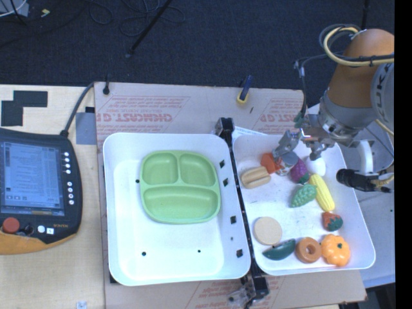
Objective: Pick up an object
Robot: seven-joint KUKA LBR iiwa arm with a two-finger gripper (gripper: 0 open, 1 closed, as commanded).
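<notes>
Toy food fills the right bin [360,234]: a hot dog [255,177] in a tan bun near its left wall, a red-orange piece [269,162] just above it, a purple piece [299,170] like a grape bunch or small eggplant, and a white item [318,167] beside that. Below these lie a green bumpy piece [303,196] touching a yellow corn cob [322,192], and a small red strawberry-like piece [332,221]. Along the near edge sit a round tan cookie or bun [267,230], a dark green pepper-like piece [279,250], an orange donut [308,250] and an orange pumpkin [335,249].

The gripper [300,145] hangs over the far part of this bin, just above the red-orange and purple pieces; its grey fingers look spread apart with nothing seen between them.

The left bin [122,237] carries a light green divided plate [179,187] with three compartments.

Under both bins lies brown cardboard [161,111] with red printing, seen upside down and too blurred to read with any certainty. A blue and yellow clip [244,91] sits at its far edge. On the tabletop [38,262] to the left rests a teach pendant [37,187] with a lit screen, its text too small to read, and a red button at its near left corner.
</notes>
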